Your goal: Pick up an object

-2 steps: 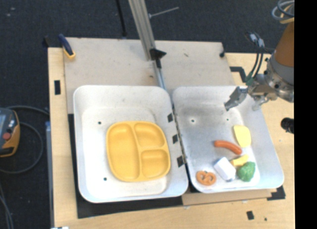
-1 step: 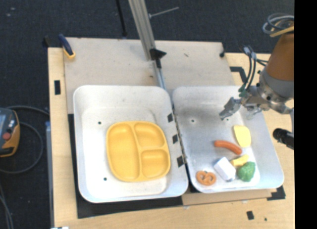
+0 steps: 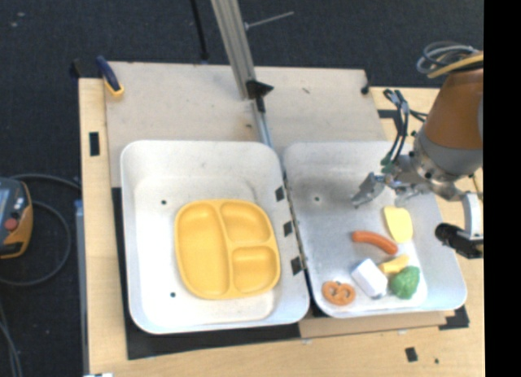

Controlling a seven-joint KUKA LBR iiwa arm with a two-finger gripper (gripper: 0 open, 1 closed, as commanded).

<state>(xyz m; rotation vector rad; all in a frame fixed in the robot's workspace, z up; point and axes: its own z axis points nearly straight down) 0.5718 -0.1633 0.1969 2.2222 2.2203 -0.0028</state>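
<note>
- Right bin point(image 3: 326, 180): six small toy foods bunched in its near right corner; far half bare
- Items: yellow wedge point(image 3: 398, 223), orange-red sausage point(image 3: 375, 241) just left of and below it, white block point(image 3: 369, 277), small yellow piece point(image 3: 396, 265) touching the block's right side, green broccoli-like lump point(image 3: 405, 282) at the right end, brown pretzel point(image 3: 338, 292) nearest the front rim
- Gripper point(image 3: 376, 189) sits above the bin's middle, up and left of the yellow wedge, apart from every item; whether its claw is spread or pressed together I cannot tell at this size, and nothing is seen pinched in it
- Left bin point(image 3: 146, 172) carries a yellow divided tray point(image 3: 227, 247), well apart from the toys
- Handling, judged: all look like light moulded plastic, stiff, smooth-skinned, so slip is the likely trouble, not breakage
- Sausage: round and narrow, best pinched across its short width at mid-length; it lies fairly clear of neighbours
- Yellow wedge: closest to the gripper, flat-sided, take it across the narrow sides
- White block, small yellow piece and green lump crowd each other; a finger may land on a neighbour
- Pretzel lies flat and low, poor purchase
</note>
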